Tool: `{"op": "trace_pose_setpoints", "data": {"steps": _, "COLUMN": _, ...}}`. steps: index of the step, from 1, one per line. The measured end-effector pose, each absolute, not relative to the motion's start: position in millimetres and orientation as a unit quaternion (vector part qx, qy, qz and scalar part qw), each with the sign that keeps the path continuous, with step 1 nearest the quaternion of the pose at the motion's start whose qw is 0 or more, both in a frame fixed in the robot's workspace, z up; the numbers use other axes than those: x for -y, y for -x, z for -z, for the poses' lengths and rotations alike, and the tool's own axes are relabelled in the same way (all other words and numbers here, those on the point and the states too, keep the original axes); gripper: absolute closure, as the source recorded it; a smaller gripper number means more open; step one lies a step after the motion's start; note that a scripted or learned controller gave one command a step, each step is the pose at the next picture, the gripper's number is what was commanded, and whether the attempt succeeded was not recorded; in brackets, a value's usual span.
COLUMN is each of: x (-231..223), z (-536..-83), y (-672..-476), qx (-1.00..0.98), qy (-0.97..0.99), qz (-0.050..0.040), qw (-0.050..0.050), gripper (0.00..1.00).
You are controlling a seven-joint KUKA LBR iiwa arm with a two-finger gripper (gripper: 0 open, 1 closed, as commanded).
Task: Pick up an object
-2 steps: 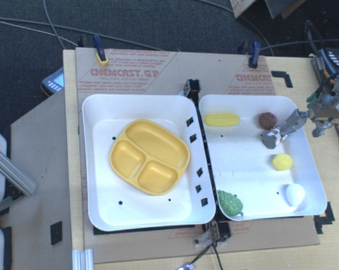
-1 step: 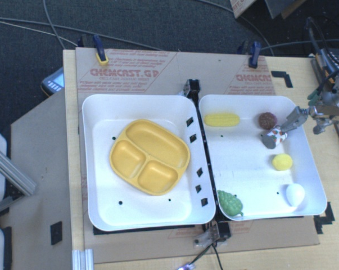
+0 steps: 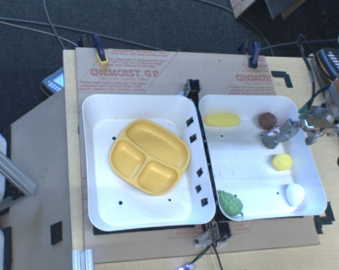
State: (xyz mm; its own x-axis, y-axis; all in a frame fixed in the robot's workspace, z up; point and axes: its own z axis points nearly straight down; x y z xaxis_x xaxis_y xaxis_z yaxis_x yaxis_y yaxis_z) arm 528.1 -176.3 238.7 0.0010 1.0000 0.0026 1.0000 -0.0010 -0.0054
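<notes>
Object for picking, candidates: five loose items are lying in the right bin [image 3: 310,167], none of them between the fingers.

Hand [image 3: 270,138]: reaching in from the right over the right bin's upper right part, grey, pointing left and slightly down. Whether it is parted or closed cannot be told at this size.

Dark red ball [image 3: 267,120]: sitting just above the hand's tip, near the bin's far wall; contact cannot be judged.

Yellow ball [image 3: 281,162]: resting just below the hand, apart from it.

White egg-shaped item [image 3: 294,195]: lying near the bin's lower right corner, below the yellow ball.

Yellow oblong item [image 3: 221,120]: lying on its side at the bin's upper left, well left of the hand.

Green leafy item [image 3: 230,203]: sitting in the bin's lower left corner, against the wall.

Left bin [image 3: 93,167]: holding one yellow divided plate [image 3: 150,156] with three compartments, lying flat and turned at an angle.

Table [image 3: 130,72]: carrying both bins side by side, with printed cardboard showing behind them and two clamps at its far edge.
</notes>
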Motion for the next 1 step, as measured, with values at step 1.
{"op": "trace_pose_setpoints", "data": {"steps": 1, "x": 165.4, "z": -185.2, "y": -529.9, "qx": 0.707, "qy": 0.707, "qz": -0.0011, "qw": 0.004, "gripper": 0.00}}
